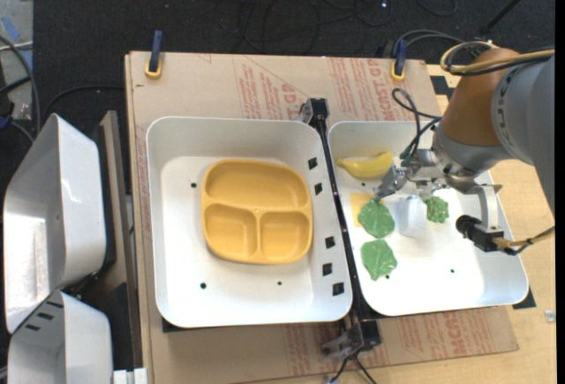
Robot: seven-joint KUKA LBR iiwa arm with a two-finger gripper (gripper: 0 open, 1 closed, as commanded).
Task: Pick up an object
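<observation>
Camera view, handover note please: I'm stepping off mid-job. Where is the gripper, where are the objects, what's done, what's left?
Gripper: low over the right bin, near its upper middle; whether it grips anything cannot be told from here.
Right bin holds: yellow banana-like piece at the upper left, two green leafy pieces on the left side, a small green piece and a pale translucent object just below the gripper.
Left bin: yellow divided tray, flat in the middle.
Done: arm is down among the objects.
Left: confirm a grasp, then lift.
</observation>
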